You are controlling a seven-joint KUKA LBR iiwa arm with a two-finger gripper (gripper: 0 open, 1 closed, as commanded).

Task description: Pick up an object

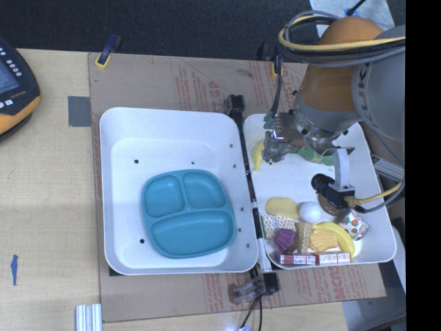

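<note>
Near end of right bin [293,181], toys bunched together: flat red-white box [313,258] against the near wall, purple toy [284,239] and banana [336,236] just behind it, touching or almost. Next back, yellow lump [280,207] w/ white ball [310,213] beside it. All look like light, stiff plastic play food, so not fragile, but smooth and rounded.

- Ball: will likely squirt out of a pinch. Skip.
- Banana: curved, best taken across the middle, but neighbours crowd it.
- Box: flat sides are good, but the wall blocks one side.

Mid bin floor is bare. Left bin [124,157] holds just a blue plate [187,212] lying flat. It's wide w/ a low rim (poor pick for a two-finger grab).

Far end: gripper [274,147] is low over the right bin's far-left corner. Can't make out whether it's clenched or released, and can't see anything in it. Closest things are a small yellow piece [258,156] hard against the wall between the bins, and a green piece [315,155] partly under the wrist.

My guess for target is the yellow piece: light, prob. rigid. It wants a grab across its narrow width, parallel to the wall. Risk is hitting the wall or pushing the piece along it. The green one has more room, shape unclear.
</note>
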